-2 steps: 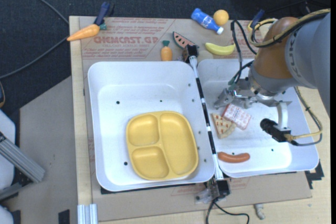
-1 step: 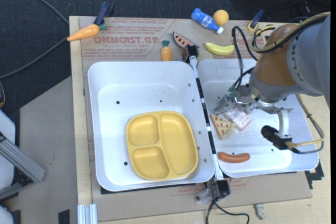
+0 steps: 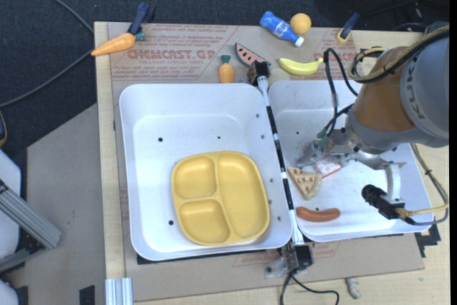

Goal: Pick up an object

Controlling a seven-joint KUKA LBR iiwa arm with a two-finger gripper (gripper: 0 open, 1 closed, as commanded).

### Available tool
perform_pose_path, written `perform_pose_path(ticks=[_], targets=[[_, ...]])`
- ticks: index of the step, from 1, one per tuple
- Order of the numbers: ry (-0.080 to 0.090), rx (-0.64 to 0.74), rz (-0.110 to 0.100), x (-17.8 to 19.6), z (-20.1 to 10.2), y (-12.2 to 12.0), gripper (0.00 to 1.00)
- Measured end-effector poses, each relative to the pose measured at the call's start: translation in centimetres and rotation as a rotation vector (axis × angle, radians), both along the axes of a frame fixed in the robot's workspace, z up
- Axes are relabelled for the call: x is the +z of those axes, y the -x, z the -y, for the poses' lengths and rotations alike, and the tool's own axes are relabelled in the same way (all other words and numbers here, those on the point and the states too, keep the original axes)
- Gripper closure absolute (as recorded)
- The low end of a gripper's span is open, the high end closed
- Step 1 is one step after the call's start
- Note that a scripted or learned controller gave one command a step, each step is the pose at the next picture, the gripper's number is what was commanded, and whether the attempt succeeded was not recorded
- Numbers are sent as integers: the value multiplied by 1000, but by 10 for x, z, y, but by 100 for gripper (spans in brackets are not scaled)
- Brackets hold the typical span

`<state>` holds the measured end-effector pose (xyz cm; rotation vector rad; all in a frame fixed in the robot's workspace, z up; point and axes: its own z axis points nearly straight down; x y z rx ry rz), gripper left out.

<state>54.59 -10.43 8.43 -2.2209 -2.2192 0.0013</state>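
We see the arm (image 3: 400, 100) reaching into the right bin (image 3: 300, 100). Its gripper (image 3: 325, 153) sits low near the bin's middle, just above a pizza slice (image 3: 305, 182); it seems to touch the slice, but we cannot tell. A sausage (image 3: 318, 213) lies below the slice, near the bin's front wall. Beside this bin, the left bin (image 3: 143, 111) bears a yellow tray (image 3: 219, 196).

— What are the two shallow white bins (image 3: 143, 153) made of?

— Smooth plastic, faintly glossy, like the yellow three-compartment plastic tray (image 3: 220, 196) in the left one.

— And the bench at twelve o'clock?

— Matt brown printed cardboard (image 3: 178, 53) — on it a shiny yellow plastic banana (image 3: 300, 66).
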Motion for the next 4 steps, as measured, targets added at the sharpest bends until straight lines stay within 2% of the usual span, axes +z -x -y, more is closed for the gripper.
perform_pose_path(ticks=[1, 2, 3, 4], targets=[[2, 0, 3, 0, 25, -2, 0], [0, 2, 3, 0, -13, -57, 0], [1, 0, 0, 0, 13, -21, 0], [0, 0, 0, 0, 21, -3, 0]])
